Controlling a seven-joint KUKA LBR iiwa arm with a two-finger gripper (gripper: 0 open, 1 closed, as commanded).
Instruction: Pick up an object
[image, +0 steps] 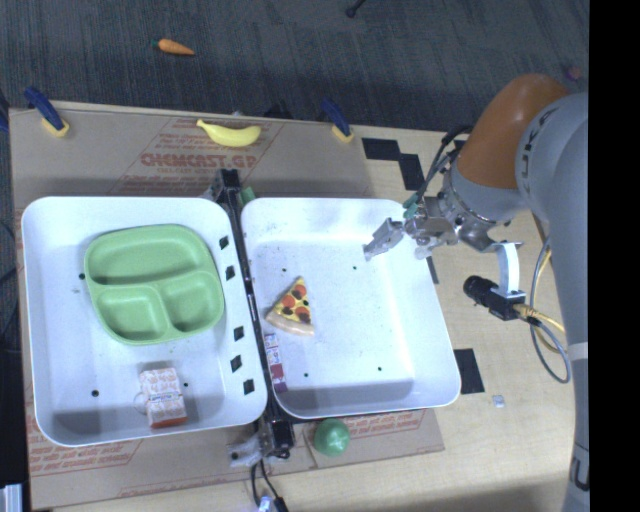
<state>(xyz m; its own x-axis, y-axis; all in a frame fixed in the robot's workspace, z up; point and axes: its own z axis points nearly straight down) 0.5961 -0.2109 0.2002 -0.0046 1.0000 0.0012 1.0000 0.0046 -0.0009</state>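
1 tool (383, 240) blurs over right bin's (425, 330) edge.

Single fixed camera above bench (500, 440), slanted downward, both bins (40, 300) in frame.

Glossy white plastic bins (430, 340), matt green tray (150, 280).

The arm (565, 200) is smooth grey with a rounded orange band above the wrist. Its metal claw (385, 240) is silvery grey. Thin dark cables loop by the wrist, beside a small black fitting (490, 295).
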